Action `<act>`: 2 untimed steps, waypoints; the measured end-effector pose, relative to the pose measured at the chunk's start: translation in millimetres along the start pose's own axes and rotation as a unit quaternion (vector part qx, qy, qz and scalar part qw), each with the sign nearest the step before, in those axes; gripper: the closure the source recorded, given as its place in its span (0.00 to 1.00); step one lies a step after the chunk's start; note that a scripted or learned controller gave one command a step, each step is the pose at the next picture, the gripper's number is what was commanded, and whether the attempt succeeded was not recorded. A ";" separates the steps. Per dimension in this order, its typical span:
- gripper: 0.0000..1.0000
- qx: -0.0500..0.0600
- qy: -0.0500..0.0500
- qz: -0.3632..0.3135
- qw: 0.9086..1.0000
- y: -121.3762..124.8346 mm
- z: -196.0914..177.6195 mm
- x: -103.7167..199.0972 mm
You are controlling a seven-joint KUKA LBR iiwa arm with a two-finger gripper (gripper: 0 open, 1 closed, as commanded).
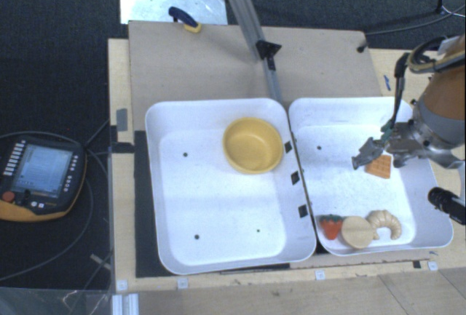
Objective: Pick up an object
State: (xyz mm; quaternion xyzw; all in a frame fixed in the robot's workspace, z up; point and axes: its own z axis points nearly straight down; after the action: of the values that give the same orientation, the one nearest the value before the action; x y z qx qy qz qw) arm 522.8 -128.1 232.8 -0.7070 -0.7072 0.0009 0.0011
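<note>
Four items share the right bin [320, 113] (one bowl [253, 145] left).

Two white bins side by side on the surface: left bin [175, 233], right bin [328, 117]. One yellow bowl [253, 145] in the left. Four small items in the right: one orange wedge [379, 167], one croissant-shaped piece [386, 222], one round beige disc [357, 232], one red strawberry-looking thing [331, 226]. So five loose objects total. Also one orange-and-grey handheld pendant [36, 179] off to the left on the floor, and one arm with one end effector [373, 153].
</note>
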 end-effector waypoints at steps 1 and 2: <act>0.00 0.001 0.000 0.000 1.000 3.1 60.9 -3.7; 0.00 0.000 0.000 0.000 1.000 8.6 116.2 4.2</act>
State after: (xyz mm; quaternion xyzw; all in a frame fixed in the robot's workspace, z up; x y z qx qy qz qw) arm 531.1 -123.9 116.6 -0.7068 -0.7074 0.0010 0.0016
